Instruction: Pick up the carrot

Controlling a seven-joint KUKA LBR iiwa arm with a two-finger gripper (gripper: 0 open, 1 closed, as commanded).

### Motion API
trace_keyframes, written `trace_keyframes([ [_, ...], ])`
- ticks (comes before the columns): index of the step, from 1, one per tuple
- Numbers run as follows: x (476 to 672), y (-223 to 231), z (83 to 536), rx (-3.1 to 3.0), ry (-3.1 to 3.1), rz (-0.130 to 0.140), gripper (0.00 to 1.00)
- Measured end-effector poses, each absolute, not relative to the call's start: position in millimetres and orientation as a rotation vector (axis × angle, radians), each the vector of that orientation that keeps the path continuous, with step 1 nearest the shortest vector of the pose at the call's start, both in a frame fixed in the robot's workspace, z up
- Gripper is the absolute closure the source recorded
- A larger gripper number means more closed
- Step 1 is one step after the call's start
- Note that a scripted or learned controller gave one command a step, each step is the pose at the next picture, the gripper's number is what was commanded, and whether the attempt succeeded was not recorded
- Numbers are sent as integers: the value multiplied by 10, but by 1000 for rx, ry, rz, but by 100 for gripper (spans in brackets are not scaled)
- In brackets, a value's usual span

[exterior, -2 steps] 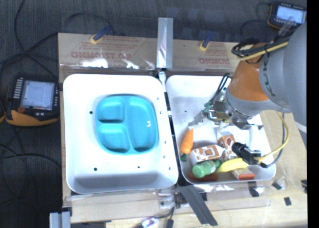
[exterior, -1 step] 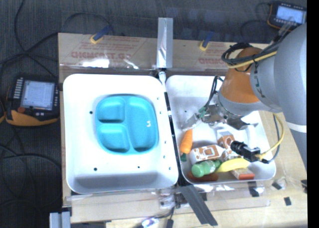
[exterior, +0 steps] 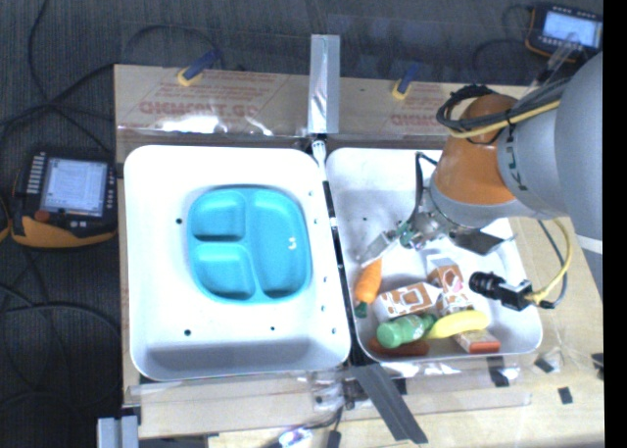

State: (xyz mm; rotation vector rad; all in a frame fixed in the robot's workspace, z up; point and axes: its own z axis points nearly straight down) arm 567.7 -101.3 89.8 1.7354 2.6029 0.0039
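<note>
Above the carrot [exterior: 367, 281] in the right bin [exterior: 348, 176], the hand [exterior: 392, 237] hovers released, grasping nothing.

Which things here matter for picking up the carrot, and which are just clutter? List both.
For the job:
carrot
gripper
right bin

Lying about:
blue divided tray
left bin
banana
green bottle
small cartons

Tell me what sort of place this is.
Most likely a robotics lab test bench: a robot arm reaches over two white bins, control tablets with cables lie on the carpet, and toy food such as a carrot fills one bin.
</note>
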Motion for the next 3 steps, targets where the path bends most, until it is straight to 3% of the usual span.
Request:
trace_keyframes([
  [1,5692,-1003,1013,1736,2601,12,100],
  [2,5691,-1004,1013,1736,2601,12,0],
  [3,5473,-1007,905,1687,2629,10,0],
])
